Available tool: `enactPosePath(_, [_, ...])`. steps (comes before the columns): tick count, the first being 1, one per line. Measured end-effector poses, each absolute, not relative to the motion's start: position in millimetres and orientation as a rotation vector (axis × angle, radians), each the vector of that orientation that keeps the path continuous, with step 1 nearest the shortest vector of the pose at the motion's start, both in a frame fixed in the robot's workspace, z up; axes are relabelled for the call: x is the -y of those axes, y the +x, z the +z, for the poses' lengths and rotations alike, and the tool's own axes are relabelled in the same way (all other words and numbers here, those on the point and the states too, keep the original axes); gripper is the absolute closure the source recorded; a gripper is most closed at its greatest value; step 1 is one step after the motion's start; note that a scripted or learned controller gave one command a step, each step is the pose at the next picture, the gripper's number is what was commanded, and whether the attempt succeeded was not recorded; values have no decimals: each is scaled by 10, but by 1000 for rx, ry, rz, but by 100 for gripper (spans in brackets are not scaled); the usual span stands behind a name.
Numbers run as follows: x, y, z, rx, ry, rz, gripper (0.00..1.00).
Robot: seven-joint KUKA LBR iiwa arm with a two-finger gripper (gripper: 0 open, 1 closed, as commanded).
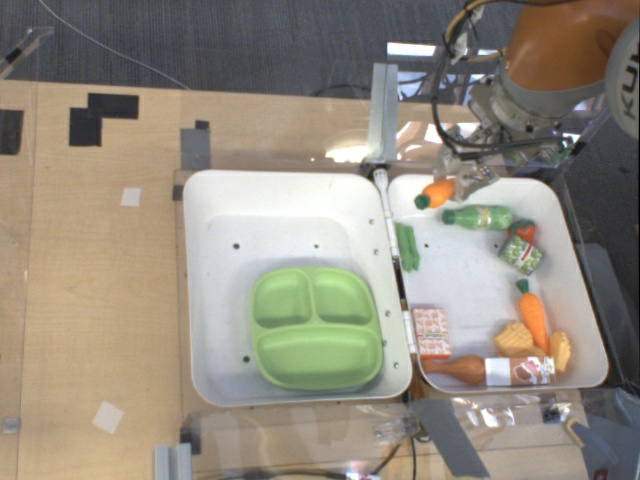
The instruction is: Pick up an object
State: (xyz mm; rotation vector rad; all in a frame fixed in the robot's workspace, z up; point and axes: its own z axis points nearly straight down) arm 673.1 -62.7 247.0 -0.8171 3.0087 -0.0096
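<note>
Pale wooden bench top (90, 298) with matt smooth finish, two white plastic bins (290, 203), slightly glossy green plastic divided tray (315, 326), glossy green plastic bottle (480, 217)

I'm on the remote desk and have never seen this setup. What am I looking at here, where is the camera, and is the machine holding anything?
This is one camera fixed above a wooden bench, looking down at a slant. The grey and orange shape at top right is a robot arm; its pincer hangs over the back edge of the right bin. A small carrot lies just beside it, but I cannot tell whether it is gripped. The right bin also has a green bottle, a green bean pod, a small can, another carrot, a pink packet, bread pieces and a sauce bottle. The left bin bears a green divided plate.
</note>
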Motion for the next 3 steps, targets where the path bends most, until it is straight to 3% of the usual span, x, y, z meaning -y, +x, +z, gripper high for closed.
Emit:
enactPosePath(1, [-13,6709,3377,-3075,-533,0,100])
enactPosePath(2, [48,6148,2521,-3071,-641,2,100])
enactPosePath(3, [431,6325,2738,-2953,-1032,-6,100])
